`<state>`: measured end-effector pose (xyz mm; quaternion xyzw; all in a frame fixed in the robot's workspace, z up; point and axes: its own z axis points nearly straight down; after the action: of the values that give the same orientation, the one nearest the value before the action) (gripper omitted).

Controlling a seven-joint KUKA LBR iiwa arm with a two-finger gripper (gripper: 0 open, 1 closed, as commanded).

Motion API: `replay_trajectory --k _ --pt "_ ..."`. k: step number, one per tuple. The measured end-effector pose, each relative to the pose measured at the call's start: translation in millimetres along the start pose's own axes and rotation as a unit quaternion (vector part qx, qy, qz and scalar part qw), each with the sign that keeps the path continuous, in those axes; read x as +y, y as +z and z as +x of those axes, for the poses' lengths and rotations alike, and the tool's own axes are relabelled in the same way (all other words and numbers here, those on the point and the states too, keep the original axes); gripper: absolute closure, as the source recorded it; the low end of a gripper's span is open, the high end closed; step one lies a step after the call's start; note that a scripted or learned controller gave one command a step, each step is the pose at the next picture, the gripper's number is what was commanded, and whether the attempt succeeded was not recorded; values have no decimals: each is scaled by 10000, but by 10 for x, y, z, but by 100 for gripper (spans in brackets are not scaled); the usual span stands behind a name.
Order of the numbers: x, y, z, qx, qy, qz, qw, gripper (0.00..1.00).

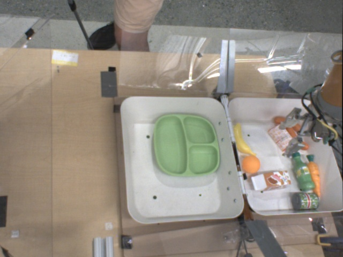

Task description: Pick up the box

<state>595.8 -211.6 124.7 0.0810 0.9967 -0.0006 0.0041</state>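
1. The grey two-finger gripper [298,134] hangs over the right white bin [257,119], fingers spread and grasping nothing.
2. The small brown-and-white carton box [271,180] lies flat on the bin floor, below and left of the gripper, apart from it.
3. A white-and-red snack packet [280,137] lies just beside the fingertips.
4. A green plastic bottle [303,174] lies below the gripper.

Item count, both bins

2 white bins [128,159] [257,111]. 1 green divided plate [186,144], 3 compartments. 1 banana [242,142], 1 orange [251,165], 1 box [271,180], 1 green bottle [303,174], 1 carrot [314,176], 1 can [305,201], 1 packet [281,138] at the orange's 2 o'clock.
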Motion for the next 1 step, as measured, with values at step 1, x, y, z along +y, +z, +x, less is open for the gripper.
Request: replay_trajectory --k 1 --pt "157 263 -174 -65 -748 8 9972 0"
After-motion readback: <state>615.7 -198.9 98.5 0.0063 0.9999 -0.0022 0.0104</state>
